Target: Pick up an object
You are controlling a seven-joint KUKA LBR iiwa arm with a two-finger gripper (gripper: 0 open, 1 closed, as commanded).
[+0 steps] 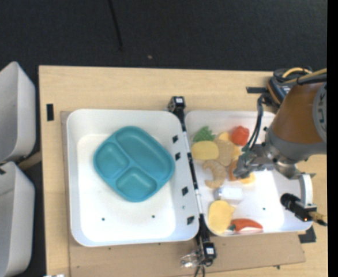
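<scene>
The gripper (242, 167) is hovering low over the crowded right bin (273, 203); whether its jaws are spread I cannot tell. Best to be descending squarely on one isolated piece.

Wooden bench (53, 166) carries two shallow white bins side by side, the left bin (77, 212) and the right bin (273, 212), rims touching along a centre seam fitted with small black clips (176, 103). A teal divided plate (134, 163) lies flat in the left bin, turned corner-on. White moulded shapes (7, 154) sit off the bench's left edge on dark floor (157, 22).
</scene>
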